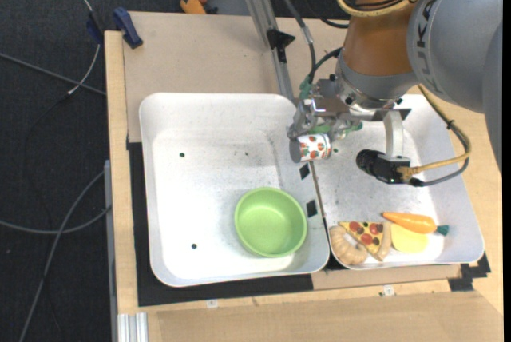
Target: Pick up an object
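Bench with two white bins: gripper (318,127) hangs over the shared inner rim, fingers closed on a small red-and-white can (312,147), so lifting step appears underway; next needs a steady rise clear of the right bin (455,172).

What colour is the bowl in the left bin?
Light green bowl, seen plainly in the camera view.

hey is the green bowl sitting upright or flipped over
Upright. The green bowl in the left bin shows its open hollow and full rim facing up, with nothing visible inside.
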